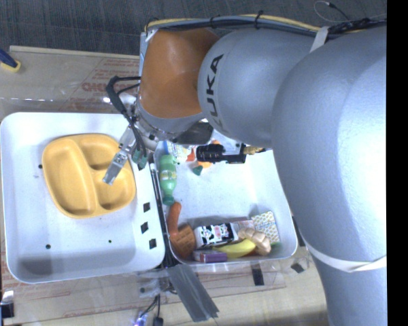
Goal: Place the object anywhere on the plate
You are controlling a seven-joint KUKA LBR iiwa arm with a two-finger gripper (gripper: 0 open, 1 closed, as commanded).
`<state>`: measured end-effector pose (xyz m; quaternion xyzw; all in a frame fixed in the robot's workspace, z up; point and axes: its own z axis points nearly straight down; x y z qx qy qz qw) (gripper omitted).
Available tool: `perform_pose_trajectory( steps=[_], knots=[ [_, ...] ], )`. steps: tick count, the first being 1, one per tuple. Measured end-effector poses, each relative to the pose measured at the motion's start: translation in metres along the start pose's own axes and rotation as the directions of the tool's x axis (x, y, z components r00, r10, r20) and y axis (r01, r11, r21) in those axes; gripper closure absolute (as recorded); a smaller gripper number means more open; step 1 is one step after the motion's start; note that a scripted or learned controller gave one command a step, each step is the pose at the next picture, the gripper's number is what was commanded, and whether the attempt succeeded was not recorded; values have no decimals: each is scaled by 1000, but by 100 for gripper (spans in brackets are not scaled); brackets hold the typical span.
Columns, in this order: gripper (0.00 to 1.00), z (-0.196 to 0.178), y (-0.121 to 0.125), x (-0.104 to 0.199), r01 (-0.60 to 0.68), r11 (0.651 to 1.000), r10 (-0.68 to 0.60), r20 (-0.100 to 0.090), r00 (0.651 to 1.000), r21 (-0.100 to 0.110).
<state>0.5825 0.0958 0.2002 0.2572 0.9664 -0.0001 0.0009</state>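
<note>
White plastic, two bins.

Near edge of the right bin (217, 195): a banana (234, 248), a milk carton (214, 233) and a patterned packet (266, 224) are crowded against the near wall. Judged to be spare stock, out of the working path.

Further in, a carrot (174, 214) and a green bottle (167, 174) lie along that bin's left wall, just beside the divide between the bins.

Left bin (68, 250): the yellow plate (71, 175) sits toward the far-left corner. The gripper (115, 165) hangs tilted over the plate's right rim, probably placed there for a drop. Cannot tell whether it is released or clenched, nor whether anything is in it. The task's object is not identified. Judgement: it is either hidden at the gripper or among the right bin's things.

Far side: the arm (258, 66) covers the far edge of both bins. The bottle lies closest to the wrist, so a sideways move could knock it.
</note>
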Motion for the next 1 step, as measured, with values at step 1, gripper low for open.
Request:
perform_pose_trajectory(
  steps=[1],
  knots=[
    [0, 61, 11, -1, -230, 973, 230, -4, 973, 5]
  ],
)
